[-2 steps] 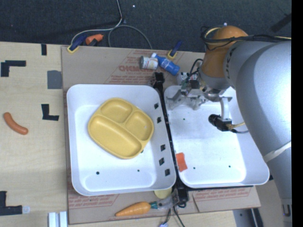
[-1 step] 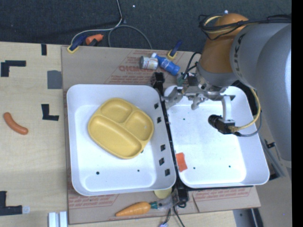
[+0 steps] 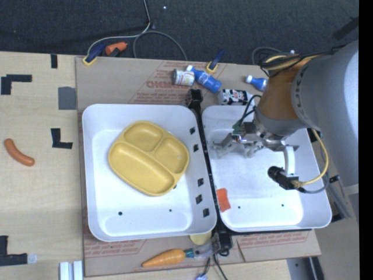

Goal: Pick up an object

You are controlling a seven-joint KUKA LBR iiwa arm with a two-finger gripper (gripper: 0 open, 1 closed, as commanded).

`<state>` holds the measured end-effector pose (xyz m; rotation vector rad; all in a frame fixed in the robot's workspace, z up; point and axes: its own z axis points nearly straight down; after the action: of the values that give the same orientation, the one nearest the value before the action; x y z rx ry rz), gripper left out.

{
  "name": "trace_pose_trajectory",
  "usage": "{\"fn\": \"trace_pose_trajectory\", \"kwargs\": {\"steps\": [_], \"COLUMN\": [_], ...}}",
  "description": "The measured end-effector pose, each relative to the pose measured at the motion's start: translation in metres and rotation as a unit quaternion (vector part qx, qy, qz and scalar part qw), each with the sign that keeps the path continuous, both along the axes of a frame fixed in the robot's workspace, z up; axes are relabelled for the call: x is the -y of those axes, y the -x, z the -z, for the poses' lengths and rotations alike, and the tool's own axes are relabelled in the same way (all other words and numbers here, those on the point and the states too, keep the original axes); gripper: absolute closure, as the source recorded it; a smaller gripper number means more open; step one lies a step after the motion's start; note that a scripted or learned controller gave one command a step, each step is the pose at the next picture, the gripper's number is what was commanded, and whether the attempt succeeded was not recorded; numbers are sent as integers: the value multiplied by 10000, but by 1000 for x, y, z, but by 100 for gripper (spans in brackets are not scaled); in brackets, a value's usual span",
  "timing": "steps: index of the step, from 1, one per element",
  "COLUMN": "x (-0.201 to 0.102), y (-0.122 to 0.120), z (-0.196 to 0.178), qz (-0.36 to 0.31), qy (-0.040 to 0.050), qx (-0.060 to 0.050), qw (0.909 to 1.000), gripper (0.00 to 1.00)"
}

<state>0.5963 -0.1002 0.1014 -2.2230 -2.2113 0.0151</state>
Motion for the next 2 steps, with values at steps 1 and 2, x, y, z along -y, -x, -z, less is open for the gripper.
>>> {"fn": "trace_pose_trajectory", "kwargs": {"steps": [1,2], "x": [-7,6], "y": [-42,-73], "z": [17,16], "qz": [-35,-37], "qy": [-11,-13], "qx": [48,68], "qw": [10000,10000], "gripper": [0,0]}}
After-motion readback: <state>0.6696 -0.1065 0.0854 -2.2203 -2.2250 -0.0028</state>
